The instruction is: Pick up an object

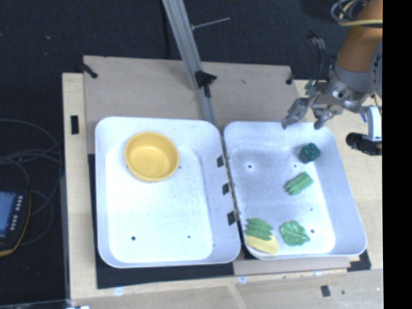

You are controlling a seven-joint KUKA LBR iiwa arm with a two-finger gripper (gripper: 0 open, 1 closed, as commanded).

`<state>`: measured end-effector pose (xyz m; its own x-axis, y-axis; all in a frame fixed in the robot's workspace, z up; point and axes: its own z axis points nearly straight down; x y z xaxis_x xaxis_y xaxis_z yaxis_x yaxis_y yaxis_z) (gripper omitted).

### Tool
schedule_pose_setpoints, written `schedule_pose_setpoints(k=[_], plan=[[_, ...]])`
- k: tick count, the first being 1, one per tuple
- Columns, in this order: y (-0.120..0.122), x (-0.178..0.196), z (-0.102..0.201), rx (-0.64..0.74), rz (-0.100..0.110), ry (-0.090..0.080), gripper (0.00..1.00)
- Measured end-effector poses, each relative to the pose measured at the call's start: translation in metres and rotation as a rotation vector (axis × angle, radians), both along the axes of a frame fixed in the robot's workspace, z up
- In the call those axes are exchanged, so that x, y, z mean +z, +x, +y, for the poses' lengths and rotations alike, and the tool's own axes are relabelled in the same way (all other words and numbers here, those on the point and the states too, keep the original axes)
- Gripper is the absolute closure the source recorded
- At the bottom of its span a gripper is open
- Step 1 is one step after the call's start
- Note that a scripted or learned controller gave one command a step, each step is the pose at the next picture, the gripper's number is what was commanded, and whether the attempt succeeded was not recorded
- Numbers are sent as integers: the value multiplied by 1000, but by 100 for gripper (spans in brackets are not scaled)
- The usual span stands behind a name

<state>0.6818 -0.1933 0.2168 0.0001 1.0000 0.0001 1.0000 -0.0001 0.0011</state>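
Note:
My gripper (304,119) hangs over the far edge of the right bin (270,148), its two fingers spread open with nothing between them. A dark green round object (309,152) lies in the bin just below and to the right of the fingers. Further toward the front sits a light green ridged piece (298,183). At the bin's front edge lie a green leafy piece (294,232), a green pod-like piece (258,226) and a yellow piece (263,244) touching it.
The left bin (154,237) holds a yellow bowl (152,156) near its far left corner. A grey metal pole (185,37) rises from the bench behind the bins' divide. A handheld pendant (11,221) lies off the bench at the left.

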Motion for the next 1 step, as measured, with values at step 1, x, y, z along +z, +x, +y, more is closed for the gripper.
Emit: schedule_pose_setpoints(k=[1], plan=[[1,-63,-2,0,5,0,0]])
